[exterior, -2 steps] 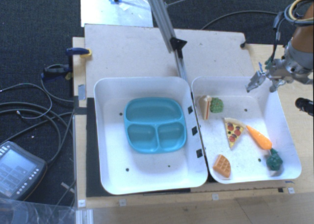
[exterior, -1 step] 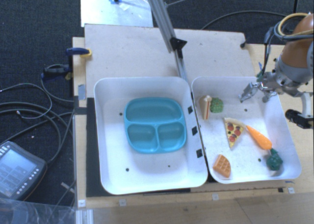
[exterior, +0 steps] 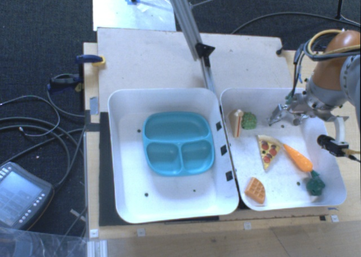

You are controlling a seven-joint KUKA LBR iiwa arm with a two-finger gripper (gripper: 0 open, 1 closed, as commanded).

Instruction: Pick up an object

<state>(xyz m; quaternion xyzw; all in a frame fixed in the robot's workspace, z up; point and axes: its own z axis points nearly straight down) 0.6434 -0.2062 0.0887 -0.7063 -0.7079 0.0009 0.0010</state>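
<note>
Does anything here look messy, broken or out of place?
Nothing stands out. The blue plate lies flat in the left bin; the pizza, carrot and waffle lie loose but whole in the right bin.

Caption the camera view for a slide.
Gripper hovers over right bin holding toy pizza, carrot, waffle; blue tray in left bin.

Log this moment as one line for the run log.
phase: approach | gripper: above right bin, upper area, holding nothing | nearest: broccoli | left bin: blue tray
</note>
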